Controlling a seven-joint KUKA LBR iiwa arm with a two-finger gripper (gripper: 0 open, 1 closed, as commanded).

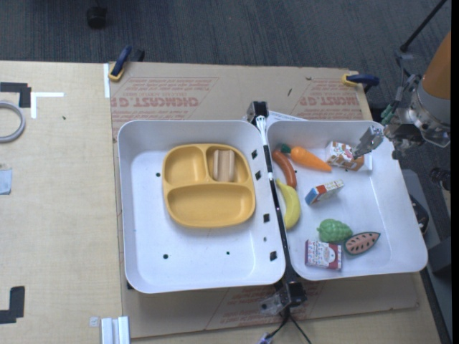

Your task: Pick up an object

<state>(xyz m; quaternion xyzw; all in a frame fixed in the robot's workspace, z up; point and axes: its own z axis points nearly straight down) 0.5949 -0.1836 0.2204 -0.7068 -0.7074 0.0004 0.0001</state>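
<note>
Bench [57, 221] bears cardboard sheet [215, 95]; two white bins, left [136, 213] and right [391, 213], touching, on cardboard.

You see a dark grey carpet floor [237, 20] across the top of the frame, and a light wooden bench [54, 213] fills the left side.

You've got two smooth white plastic bins [143, 264], slight sheen, on a matt brown cardboard sheet [215, 92] with red print. Bench [50, 213] looks like pale wood, matt. Far left of the end effector [374, 140]: yellow plastic tray [208, 203], smooth, semi-gloss, holding a bare wooden block [224, 165]. Just left of it: glossy plastic toy carrot [310, 158] and banana [290, 205]. End effector looks metallic, grey.
</note>
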